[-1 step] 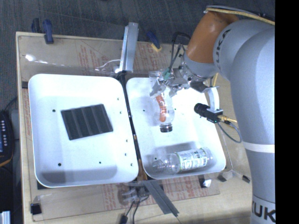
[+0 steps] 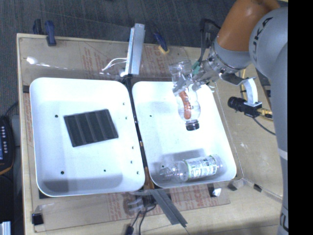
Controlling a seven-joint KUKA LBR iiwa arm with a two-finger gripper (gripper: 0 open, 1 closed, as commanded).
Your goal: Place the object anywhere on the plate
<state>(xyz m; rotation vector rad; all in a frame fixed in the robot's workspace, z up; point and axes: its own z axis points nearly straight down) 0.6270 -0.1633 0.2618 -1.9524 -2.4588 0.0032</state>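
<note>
We see the end effector over the upper part of the right bin, with a small clear plastic bottle hanging from it, black cap pointing down and something reddish-orange showing inside. The clear fingers appear clamped on the bottle's upper end, so we judge it held and lifted above the bin floor, though the transparent parts make the exact contact hard to read.

We judge this bottle light and fairly stiff, but smooth and round, so it could slip or swing in a pinch near 1 end. A hold across the middle of the body would be steadier. Being plastic, it should not be fragile if it drops.

The right bin also holds a second clear bottle with a printed label, lying on its side against the near wall, well apart from the hanging bottle.

The left bin holds 1 thing: a dark ribbed rectangular plate, lying flat and turned a little, near the bin's middle. We take this as the target. The 2 bins sit touching along a central divider on the worktop.

To finish, the bottle has to cross that divider and come down on the dark plate; once released, a round bottle may roll off the ribs.
</note>
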